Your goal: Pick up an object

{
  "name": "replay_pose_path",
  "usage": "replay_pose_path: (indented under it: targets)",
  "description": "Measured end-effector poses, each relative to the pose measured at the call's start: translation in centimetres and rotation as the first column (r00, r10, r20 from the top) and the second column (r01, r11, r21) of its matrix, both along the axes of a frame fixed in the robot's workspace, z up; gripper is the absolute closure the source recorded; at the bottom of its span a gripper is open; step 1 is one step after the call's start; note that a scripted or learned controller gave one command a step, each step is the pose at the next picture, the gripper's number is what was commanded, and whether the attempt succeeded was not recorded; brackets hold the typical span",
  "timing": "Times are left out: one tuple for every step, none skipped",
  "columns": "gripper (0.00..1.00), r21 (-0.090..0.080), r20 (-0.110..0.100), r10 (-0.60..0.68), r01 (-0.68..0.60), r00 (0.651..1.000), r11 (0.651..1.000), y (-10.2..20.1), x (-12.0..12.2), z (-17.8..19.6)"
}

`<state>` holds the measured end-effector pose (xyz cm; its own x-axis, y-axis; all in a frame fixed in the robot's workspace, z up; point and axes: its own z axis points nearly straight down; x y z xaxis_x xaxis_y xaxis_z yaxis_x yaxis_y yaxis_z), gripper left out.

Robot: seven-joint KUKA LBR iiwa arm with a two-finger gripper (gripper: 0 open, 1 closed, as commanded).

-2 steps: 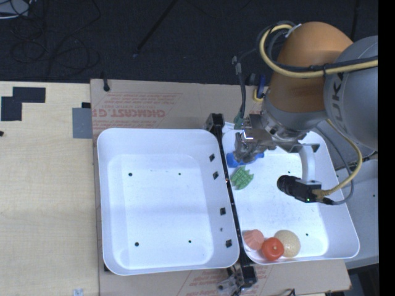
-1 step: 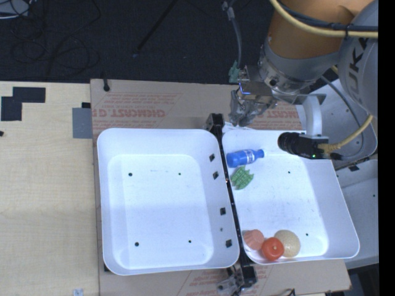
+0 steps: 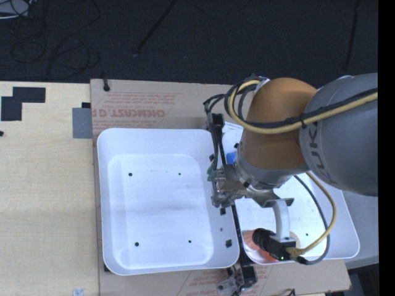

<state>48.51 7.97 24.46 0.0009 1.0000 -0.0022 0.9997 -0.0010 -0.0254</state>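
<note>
My gripper hangs low over the left edge of the right bin, close to the wall shared with the left bin. The grey arm with its orange band covers most of the right bin. A small blue object peeks out beside the wrist at the right bin's left side. An orange-pink round object lies at the right bin's front left corner, partly hidden by robot parts. Whether anything is in the gripper is hidden from this angle.
Both bins rest on a cardboard sheet on the wooden bench. A thin black rod runs along the divider between the bins. Dark floor with cables lies beyond the bench's far edge.
</note>
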Motion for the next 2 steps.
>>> replay_pose_path:
  targets:
    - [0.0, 0.002, 0.02, -0.003, 0.003, 1.0, 1.0, -0.1, 0.6, 0.8]
    - [0.0, 0.005, 0.029, 0.008, -0.008, 1.0, 1.0, 5.2, -1.0, 8.8]
